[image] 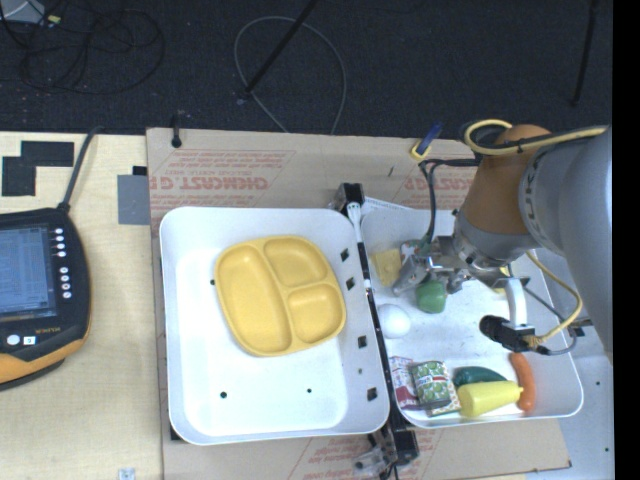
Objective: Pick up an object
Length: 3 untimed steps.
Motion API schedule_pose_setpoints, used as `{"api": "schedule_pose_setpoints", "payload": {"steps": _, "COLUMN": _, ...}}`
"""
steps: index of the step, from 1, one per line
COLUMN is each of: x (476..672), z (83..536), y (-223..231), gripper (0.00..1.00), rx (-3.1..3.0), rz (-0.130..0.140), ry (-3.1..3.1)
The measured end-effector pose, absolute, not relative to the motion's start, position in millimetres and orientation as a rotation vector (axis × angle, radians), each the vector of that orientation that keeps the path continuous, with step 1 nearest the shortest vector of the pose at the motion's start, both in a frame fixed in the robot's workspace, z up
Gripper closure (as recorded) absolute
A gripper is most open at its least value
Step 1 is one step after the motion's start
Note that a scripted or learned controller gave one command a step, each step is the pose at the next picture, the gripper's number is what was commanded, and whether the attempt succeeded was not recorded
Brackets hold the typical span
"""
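Leftmost, a teach pendant with a grey screen and a yellow-orange rim lies on the bench, outside both bins. Next to it a cardboard sheet lies under the two bins. The left bin holds a yellow divided plate, lying flat and slightly turned, towards the bin's far half.

Past the shared wall, the right bin holds the small things. Close to that wall lie a pale yellow piece and, nearer the camera, a white egg-shaped object. A green ball rests on the bin floor near the middle, right under the gripper, which hangs directly above it and looks to touch its top. Whether the gripper is apart, together or clamped on the ball cannot be told from this angle.

Along the near edge, from left to right, lie a printed packet, a dark green piece just above a yellow oblong piece, and an orange carrot-shaped piece. The arm, its orange band showing, comes in from the right.
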<state>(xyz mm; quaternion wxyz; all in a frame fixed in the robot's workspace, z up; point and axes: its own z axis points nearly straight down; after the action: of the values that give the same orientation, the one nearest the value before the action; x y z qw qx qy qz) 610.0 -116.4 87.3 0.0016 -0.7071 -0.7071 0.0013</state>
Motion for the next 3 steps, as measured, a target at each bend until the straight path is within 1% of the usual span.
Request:
{"api": "schedule_pose_setpoints", "payload": {"steps": 1, "x": 644.8, "z": 87.8, "y": -83.4, "gripper": 0.0, "rx": -2.217, "rz": 0.001, "ry": -2.224}}
{"api": "schedule_pose_setpoints", "payload": {"steps": 2, "x": 588.2, "z": 87.5, "y": -158.0, "gripper": 0.0, "rx": -2.227, "rz": 0.009, "ry": -2.211}}
{"api": "schedule_pose_setpoints", "payload": {"steps": 3, "x": 591.4, "z": 98.6, "y": -155.0, "gripper": 1.0, "rx": -2.224, "rz": 0.001, "ry": -2.215}}
